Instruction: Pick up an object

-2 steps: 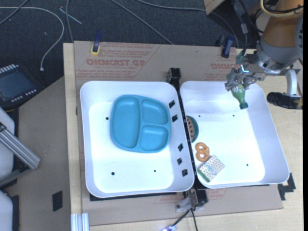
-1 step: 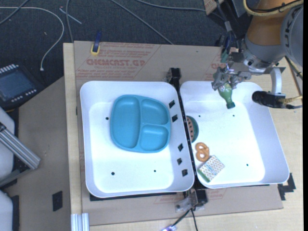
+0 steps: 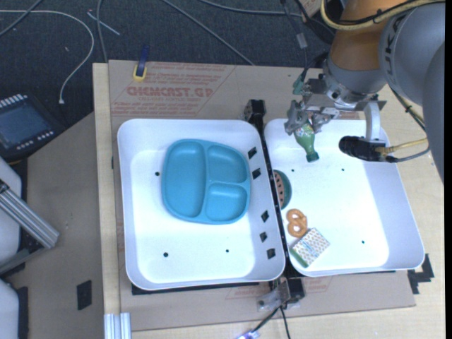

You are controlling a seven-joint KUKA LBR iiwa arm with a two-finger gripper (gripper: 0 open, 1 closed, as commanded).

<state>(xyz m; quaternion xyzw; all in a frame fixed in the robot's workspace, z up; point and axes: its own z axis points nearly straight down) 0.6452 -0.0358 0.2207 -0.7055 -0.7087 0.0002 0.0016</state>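
Hanging from the tool (image 3: 308, 121), a green object (image 3: 308, 145) over the right bin (image 3: 395, 210).

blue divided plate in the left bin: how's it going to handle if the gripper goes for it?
The blue divided plate looks like stiff moulded plastic, so probably light and rigid. It lies flat and wide in the left bin, so unlikely to roll or tip. Its smooth, low rim may slip from a pinch.

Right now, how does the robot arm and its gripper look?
The arm is grey and rounded, with an orange band above the wrist. Yellow and black cables loop around that band. The gripper is small, metallic grey, with a black part beside it.
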